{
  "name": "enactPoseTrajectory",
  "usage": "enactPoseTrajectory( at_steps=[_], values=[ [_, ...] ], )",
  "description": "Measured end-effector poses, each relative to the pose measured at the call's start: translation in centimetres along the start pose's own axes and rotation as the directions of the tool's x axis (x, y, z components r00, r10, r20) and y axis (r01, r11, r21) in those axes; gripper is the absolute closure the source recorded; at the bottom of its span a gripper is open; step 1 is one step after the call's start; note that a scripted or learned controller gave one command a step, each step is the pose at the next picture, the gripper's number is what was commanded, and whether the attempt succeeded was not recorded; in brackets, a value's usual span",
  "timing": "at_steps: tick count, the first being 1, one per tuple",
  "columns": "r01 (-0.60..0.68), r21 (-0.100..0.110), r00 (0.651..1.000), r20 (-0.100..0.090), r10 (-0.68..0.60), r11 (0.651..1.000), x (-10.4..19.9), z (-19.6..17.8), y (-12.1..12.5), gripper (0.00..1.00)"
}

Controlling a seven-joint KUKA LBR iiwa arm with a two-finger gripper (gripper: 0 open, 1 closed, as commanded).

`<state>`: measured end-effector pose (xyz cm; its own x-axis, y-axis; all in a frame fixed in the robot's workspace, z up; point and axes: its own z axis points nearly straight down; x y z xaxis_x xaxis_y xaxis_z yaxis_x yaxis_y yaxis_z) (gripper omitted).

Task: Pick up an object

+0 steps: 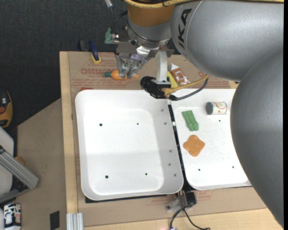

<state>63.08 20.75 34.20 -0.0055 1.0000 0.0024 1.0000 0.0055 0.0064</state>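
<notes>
— So, how many bins are there?

— Two white bins, side by side. The left bin [121, 143] is the bigger one in this view, and the right bin [216, 166] sits just beside it, touching along the middle edge.

— And how many things are in the right bin?

— Three. One green block [190, 120], one orange piece [194, 146] just below it, and one small white roll [217, 108] with a grey end near the top of the bin (it lies on its side).

— Where is the gripper?

— The gripper [127, 67] hangs up past the top edge of the left bin, over the brown board [72, 134]. Something small and orange [119, 75] shows right at its tips.

— Is it holding that?

— I cannot tell. The tips are too blurry and crowded to see.

— How many arms?

— One big grey arm [234, 40] with an orange band [148, 13].
</notes>
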Motion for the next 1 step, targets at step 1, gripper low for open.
enactPoseTrajectory(
  at_steps=[1],
  values=[
    [-0.002,-0.001,1.0,-0.001,0.002,1.0,1.88,-7.72,-2.34,1.0]
  ],
)
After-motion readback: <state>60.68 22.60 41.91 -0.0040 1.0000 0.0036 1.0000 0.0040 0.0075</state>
